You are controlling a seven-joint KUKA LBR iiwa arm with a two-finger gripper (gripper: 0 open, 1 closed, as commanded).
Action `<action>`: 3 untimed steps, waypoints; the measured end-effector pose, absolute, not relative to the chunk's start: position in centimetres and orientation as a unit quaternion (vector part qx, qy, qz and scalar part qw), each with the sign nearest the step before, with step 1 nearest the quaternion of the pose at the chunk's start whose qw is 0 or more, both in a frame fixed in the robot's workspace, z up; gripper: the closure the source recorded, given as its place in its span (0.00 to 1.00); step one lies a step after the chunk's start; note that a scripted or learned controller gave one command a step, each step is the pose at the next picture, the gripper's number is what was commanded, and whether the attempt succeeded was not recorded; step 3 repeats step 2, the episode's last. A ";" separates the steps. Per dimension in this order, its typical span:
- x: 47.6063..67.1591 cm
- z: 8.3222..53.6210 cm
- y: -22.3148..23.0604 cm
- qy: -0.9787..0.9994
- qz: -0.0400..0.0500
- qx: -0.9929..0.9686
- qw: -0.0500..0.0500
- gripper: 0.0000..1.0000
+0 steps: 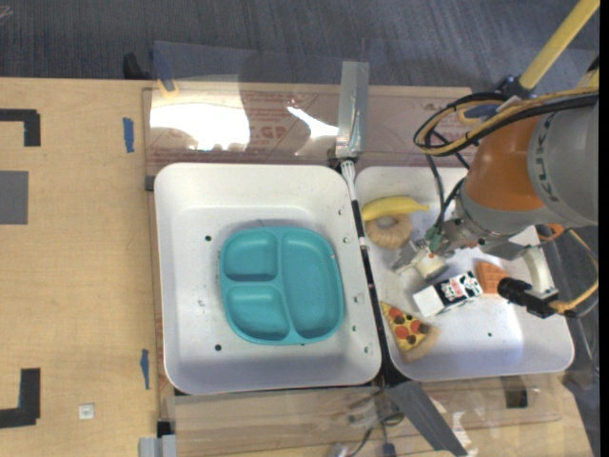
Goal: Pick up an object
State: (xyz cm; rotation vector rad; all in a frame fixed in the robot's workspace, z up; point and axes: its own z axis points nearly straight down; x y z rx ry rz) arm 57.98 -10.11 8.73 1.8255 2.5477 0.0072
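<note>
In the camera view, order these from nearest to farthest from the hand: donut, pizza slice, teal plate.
Measured from the hand:
1. Donut, just up-left of it, right bin.
2. Pizza slice, below it, right bin's near edge.
3. Teal plate, left bin.

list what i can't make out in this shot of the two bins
- Gripper, camera view: too small and cluttered to tell open from shut.
- Orange item, right bin: partly covered by the arm, so its kind is unclear.
- Arm: cut off by the right edge.
- Doughnut: blurred, and a banana overlaps its top.
</note>
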 end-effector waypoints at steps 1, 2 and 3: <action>58.2 9.7 -10.1 0.813 0.003 0.582 0.006 1.00; 61.5 18.7 -1.7 0.794 0.003 0.608 0.002 1.00; 61.5 18.7 -1.7 0.794 0.003 0.608 0.002 1.00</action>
